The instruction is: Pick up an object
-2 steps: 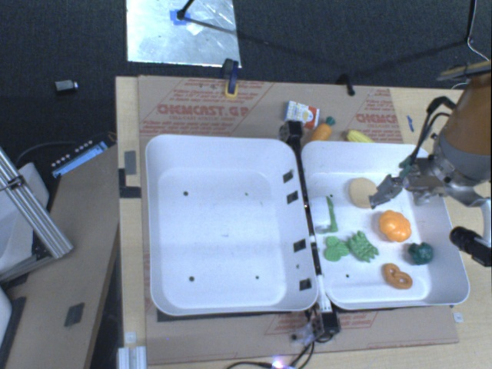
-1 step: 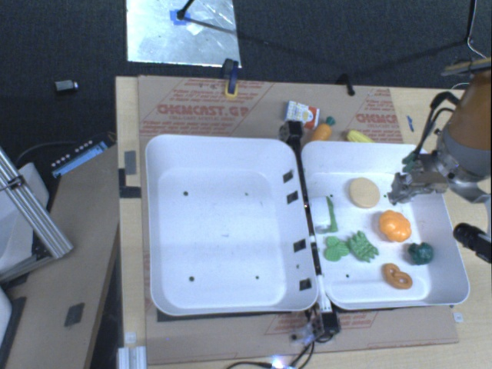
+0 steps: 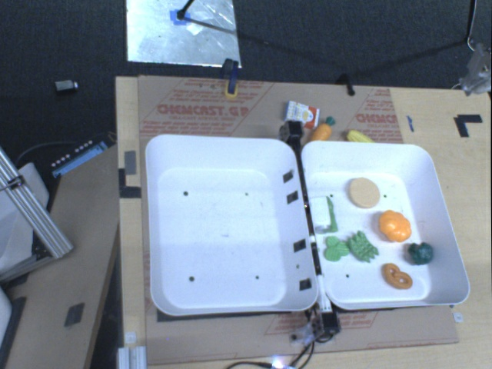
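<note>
The right bin (image 3: 440, 206) holds several small toys. A tan round disc (image 3: 364, 192) lies near its back. An orange pumpkin-like piece (image 3: 394, 226) sits just in front of the disc, with a dark teal lump (image 3: 420, 253) to its right. A brown pretzel (image 3: 397, 276) lies near the front wall. Two green leafy pieces (image 3: 361, 246) (image 3: 335, 249) rest side by side in the middle, and a thin green L-shaped strip (image 3: 331, 215) lies close to the divider.
The left bin (image 3: 223, 221) stands beside the right one. Behind the bins on the board lie an orange carrot (image 3: 320, 132), a yellow piece (image 3: 358, 137) and a white-and-red packet (image 3: 300, 113). A grey fixture with cables (image 3: 478, 71) hangs at the top right.
</note>
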{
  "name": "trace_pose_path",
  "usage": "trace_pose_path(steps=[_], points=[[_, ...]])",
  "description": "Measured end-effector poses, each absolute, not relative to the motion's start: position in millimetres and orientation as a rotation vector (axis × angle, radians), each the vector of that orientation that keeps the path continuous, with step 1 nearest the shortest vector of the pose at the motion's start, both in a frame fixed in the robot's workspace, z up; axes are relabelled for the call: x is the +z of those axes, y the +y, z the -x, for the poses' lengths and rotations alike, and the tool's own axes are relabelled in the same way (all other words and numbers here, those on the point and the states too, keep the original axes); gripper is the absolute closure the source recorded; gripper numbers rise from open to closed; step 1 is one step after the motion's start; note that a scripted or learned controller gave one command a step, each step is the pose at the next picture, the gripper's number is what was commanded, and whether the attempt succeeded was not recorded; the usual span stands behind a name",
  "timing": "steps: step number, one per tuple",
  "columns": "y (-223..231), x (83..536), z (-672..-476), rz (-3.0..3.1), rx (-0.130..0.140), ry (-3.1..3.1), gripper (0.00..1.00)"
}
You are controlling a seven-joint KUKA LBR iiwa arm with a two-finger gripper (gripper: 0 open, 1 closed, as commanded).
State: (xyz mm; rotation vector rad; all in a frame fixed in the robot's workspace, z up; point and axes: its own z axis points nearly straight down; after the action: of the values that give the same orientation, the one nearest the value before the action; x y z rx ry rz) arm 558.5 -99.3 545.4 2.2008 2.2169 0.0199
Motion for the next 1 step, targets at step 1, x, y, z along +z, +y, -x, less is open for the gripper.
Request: trace_pose_path(steps=[1], points=[[-50.7, 536.7, -636.4, -2.209, 0.008, 2.225, 1.00]])
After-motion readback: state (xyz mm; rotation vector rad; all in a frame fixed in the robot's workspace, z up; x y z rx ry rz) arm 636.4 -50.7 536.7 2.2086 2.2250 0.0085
